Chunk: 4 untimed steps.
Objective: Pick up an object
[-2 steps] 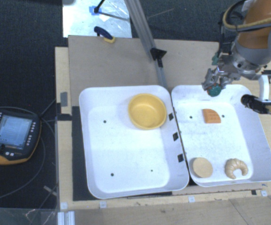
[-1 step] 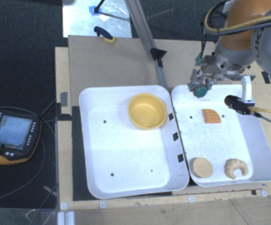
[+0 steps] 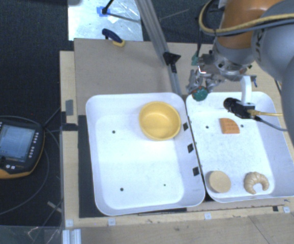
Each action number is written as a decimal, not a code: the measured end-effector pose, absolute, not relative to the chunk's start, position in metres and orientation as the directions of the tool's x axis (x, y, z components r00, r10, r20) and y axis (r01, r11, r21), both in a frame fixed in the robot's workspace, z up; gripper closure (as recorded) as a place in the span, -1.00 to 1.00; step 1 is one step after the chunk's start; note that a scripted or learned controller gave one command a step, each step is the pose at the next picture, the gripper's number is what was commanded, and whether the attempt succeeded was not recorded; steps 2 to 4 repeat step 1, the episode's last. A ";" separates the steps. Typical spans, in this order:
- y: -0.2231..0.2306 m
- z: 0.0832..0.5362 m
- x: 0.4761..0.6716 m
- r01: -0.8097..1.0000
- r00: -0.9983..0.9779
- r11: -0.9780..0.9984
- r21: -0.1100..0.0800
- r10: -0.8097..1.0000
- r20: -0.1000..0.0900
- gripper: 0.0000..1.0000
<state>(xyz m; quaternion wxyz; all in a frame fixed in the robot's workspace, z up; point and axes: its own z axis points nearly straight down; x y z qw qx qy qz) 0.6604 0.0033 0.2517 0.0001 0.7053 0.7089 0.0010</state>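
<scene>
While my gripper [image 3: 200, 88] hangs over the right bin's [image 3: 284, 151] far corner, I pinch a small teal object [image 3: 200, 94]. My hold looks shallow, so it may slip and drop onto the rim

Even overhead light, soft focus, faint shadows.

The 2 shallow white plastic bins [image 3: 137, 187] look smooth and faintly glossy — the round yellow plastic bowl [image 3: 159, 120] too; the brown board bench [image 3: 121, 65] looks matt.
</scene>
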 end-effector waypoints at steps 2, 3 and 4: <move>0.062 0.246 0.663 1.000 -0.005 0.005 0.000 1.000 0.002 1.00; 0.062 0.246 0.663 1.000 -0.005 0.005 0.000 1.000 0.002 1.00; 0.062 0.246 0.663 1.000 -0.005 0.005 0.000 1.000 0.002 1.00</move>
